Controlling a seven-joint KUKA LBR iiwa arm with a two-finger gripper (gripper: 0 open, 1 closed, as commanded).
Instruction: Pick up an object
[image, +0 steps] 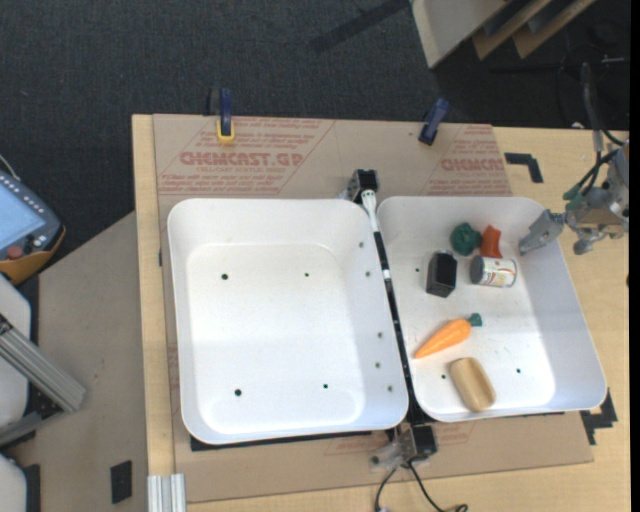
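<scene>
Left bin: shallow white plastic bin (200, 300) with rounded corners, its floor bare apart from a few small dark holes; probably the drop-off side.
Bin seam: the two bins sit edge to edge, a thin black strip (385, 290) running down the join, likely to keep them from drifting apart.
Right bin: matching shallow white plastic bin (570, 340), holding all the loose items, so the pick has to come from here.
Black block: small black rectangular block (441, 274), near the bin's centre, apart from its neighbours.
Carrot: orange toy carrot with a green tip (444, 339), lying at a slant, below the block.
Tan piece: tan rounded bread-like piece (472, 384), near the front wall.
Upper cluster: dark green round lump (464, 238), small red-orange piece (490, 241) and a white cylindrical can with a printed label (494, 272), lying on its side, packed close together; crowded for a clean grasp.
Gripper: grey two-finger gripper (545, 230) over the right bin's upper right corner; one grey finger points toward the cluster; spread or closed, cannot tell. Nothing between the fingers.
Status: no object lifted yet.
</scene>
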